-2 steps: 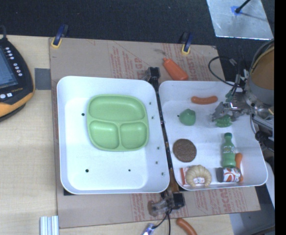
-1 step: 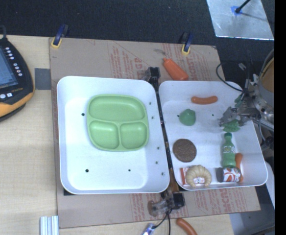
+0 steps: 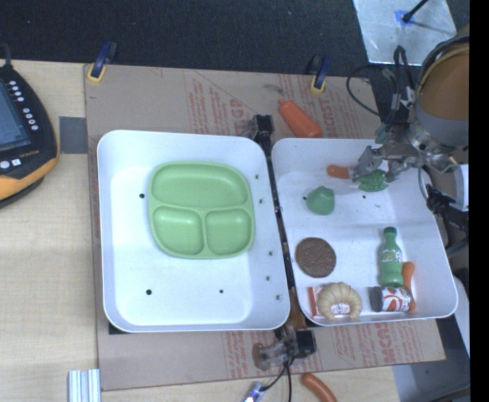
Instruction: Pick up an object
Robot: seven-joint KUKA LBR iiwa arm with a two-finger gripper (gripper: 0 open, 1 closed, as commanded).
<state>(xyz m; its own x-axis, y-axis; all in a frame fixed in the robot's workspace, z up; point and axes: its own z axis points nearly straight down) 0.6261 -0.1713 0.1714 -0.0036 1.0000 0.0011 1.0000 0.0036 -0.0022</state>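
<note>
Hand reaching for a small green object at the back of the right bin

The hand [image 3: 377, 167] is hovering low over a small green object [image 3: 373, 182] — the approach step, by my reading; whether anything is gripped, I cannot tell. Just beside it an orange piece [image 3: 338, 172] is lying, with a green lump [image 3: 319, 199] nearer the middle of the right bin [image 3: 445, 262] — the next move is calling for a clean close and a straight lift.
</note>
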